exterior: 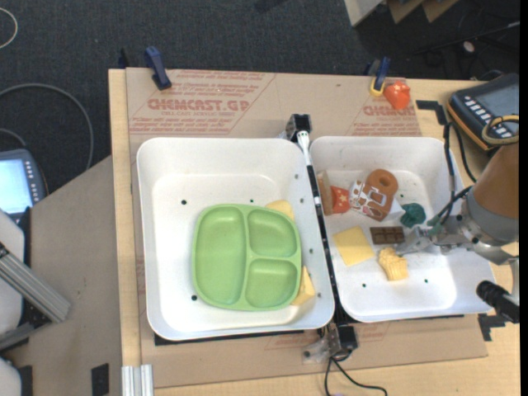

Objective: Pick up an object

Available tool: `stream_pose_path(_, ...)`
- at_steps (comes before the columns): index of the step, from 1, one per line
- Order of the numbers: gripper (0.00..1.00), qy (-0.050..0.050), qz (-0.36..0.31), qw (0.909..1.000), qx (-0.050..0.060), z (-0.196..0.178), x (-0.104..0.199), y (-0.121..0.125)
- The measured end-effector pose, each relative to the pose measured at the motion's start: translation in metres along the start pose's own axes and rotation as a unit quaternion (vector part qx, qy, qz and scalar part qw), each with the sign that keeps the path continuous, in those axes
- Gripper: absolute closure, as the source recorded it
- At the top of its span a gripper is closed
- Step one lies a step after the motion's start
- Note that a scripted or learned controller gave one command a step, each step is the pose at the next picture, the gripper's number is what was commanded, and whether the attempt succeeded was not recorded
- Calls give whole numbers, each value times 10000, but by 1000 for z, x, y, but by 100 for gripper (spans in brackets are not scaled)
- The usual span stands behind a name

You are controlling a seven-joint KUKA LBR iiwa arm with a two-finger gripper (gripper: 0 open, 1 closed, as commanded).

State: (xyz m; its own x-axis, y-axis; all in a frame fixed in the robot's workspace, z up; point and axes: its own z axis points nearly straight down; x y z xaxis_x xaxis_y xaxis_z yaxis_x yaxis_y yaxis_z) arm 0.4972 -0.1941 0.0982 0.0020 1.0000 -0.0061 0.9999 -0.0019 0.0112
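The right bin [429, 299] holds several small objects. A brown ring-shaped piece [382, 186] leans on a white and red packet [360, 196], with a red-orange piece [338, 199] to their left. A teal object [412, 215] lies toward the bin's right side. Below it are a dark brown bar [386, 236], a flat yellow slab [355, 247] and a small yellow chunk [393, 265]. My gripper [419, 237] reaches in from the right, low in the bin, just right of the brown bar and under the teal object. Nothing shows in its grasp.
The left bin [165, 180] carries a green divided plate [247, 256] lying on a yellow sheet [283, 209]. An orange clamp [397, 95] and a blue clamp [157, 66] grip the board's far edge. A yellow-rimmed pendant [488, 115] lies at the right.
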Motion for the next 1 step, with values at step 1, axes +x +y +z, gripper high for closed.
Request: stream_pose_path(1,0,18,-20,10000,-4,8,71,-14)
